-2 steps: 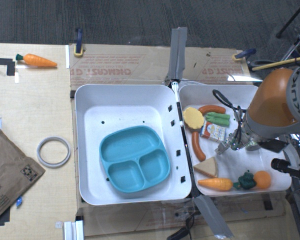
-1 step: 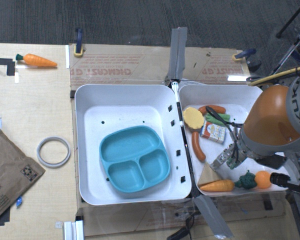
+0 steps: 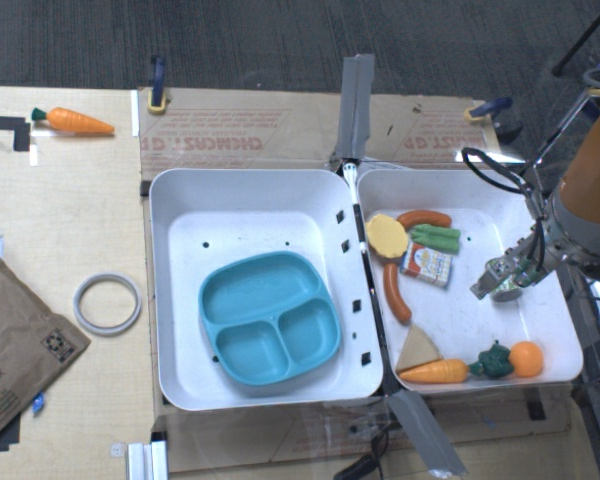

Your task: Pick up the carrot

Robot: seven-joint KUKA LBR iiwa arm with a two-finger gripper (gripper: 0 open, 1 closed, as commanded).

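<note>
Arm enters from right, gripper (image 3: 497,280) low over right bin (image 3: 565,318), jaw state unclear, carrot (image 3: 435,371) at lower edge.

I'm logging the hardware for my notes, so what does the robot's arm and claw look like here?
The arm shows an orange band over grey at the picture's right. Black cables loop beside it. The claw is a small grey metal piece with dark parts, over the right bin.

orange carrot (image 3: 434,371), blue tray (image 3: 268,316), white bins (image 3: 170,268)
</note>
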